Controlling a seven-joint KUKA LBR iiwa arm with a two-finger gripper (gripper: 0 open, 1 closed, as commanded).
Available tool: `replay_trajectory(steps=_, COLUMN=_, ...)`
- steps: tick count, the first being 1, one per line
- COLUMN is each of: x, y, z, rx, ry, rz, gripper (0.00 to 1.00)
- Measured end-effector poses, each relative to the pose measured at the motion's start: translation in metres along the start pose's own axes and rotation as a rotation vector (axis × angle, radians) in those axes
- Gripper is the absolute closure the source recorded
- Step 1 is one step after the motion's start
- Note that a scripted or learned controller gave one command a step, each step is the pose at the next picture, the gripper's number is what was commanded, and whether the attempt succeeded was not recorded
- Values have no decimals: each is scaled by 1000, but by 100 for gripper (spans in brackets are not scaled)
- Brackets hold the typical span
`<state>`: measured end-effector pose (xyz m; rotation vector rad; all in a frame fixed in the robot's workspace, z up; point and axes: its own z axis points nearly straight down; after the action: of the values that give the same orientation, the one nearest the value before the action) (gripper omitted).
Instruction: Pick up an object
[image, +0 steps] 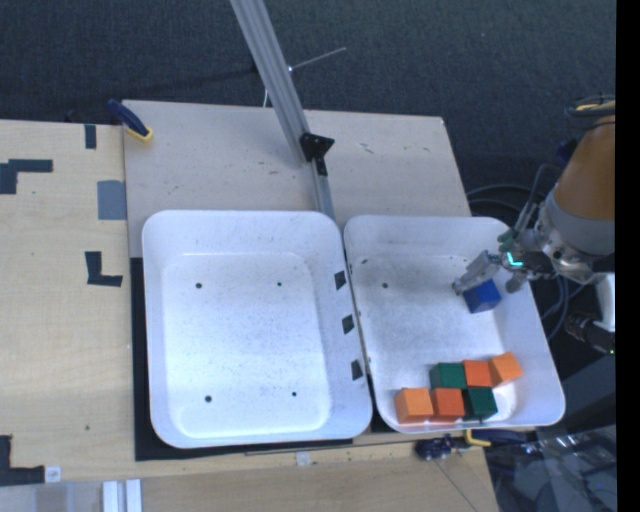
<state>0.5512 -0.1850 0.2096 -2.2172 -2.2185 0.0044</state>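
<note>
Along the bottom edge of the right bin (520, 300), a cluster of blocks: an orange block (413, 403) at lower left of the group, a second orange block (448, 401) just beside it, a dark green block (481, 402) next in the row. Behind these, another green block (448, 375), an orange one (477, 373) and a tilted orange block (506, 367) at the right end — all touching or nearly so.

Higher in the same bin, toward its right side, a blue block (482, 296), well apart from the cluster. Just above it, the gripper (488, 274), reaching in from the right of the frame; jaws close around the top of the blue block, though whether pinching it or merely beside it cannot be told.

To the left, the left bin (160, 300), white with dark specks.

Farther up, on the bench (220, 150), a grey metal pole (280, 80) slanting toward the top of the frame, and at upper left a small blue-and-yellow tool (130, 120).
</note>
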Motion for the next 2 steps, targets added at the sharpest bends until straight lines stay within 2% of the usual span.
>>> replay_trajectory(steps=1, x=0, y=1, z=-2, rx=-4, ry=-1, rz=-2, gripper=0)
replay_trajectory(steps=2, x=8, y=2, z=59, rx=2, ry=0, rz=-1, gripper=0)
